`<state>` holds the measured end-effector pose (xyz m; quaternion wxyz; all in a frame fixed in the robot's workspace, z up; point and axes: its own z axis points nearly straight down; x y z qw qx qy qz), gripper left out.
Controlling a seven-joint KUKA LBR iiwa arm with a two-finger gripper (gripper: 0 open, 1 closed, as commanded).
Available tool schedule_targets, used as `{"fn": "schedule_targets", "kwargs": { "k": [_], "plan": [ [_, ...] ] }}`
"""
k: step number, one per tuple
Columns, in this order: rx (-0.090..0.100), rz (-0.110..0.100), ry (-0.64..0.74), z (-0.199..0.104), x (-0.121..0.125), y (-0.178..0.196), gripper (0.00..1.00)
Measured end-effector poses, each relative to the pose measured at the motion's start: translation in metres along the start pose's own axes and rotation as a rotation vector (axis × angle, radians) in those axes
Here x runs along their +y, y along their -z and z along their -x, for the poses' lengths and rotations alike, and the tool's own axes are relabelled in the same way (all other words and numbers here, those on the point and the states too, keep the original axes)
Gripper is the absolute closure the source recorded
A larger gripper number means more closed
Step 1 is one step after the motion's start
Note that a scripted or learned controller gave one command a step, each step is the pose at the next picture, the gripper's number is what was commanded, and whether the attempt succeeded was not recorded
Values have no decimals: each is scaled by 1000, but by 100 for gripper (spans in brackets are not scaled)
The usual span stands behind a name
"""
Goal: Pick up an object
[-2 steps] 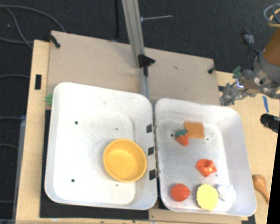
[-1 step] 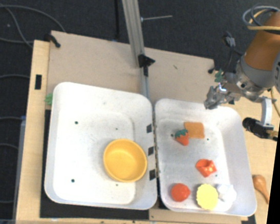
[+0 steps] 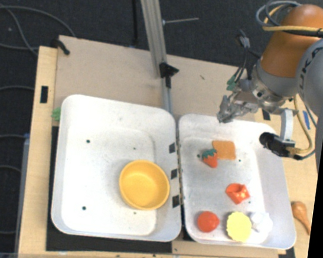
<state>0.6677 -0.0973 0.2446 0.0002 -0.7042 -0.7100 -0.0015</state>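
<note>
Approach step, nothing picked yet. Gripper (image 3: 228,114) hangs over the far edge of the right bin (image 3: 274,177); can't tell its state from this angle. Nearest candidate is the tan flat block (image 3: 224,149), just near of the tool, touching a small red-and-green toy (image 3: 209,157) on its left. Block's long axis runs left-right, lying flat. Next move, I'd judge: shift nearer, descend, straddle the short sides.

Light tan wooden bench (image 3: 110,70) carries two shallow white plastic bins side by side: left bin (image 3: 90,127), right bin (image 3: 273,183). Small orange-brown object (image 3: 300,213) lies on bench just right of right bin.
</note>
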Motion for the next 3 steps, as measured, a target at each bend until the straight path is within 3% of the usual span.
{"fn": "schedule_targets", "kwargs": {
  "k": [3],
  "plan": [
    [1, -3, 0, -141, -35, 4, 100]
  ]
}}
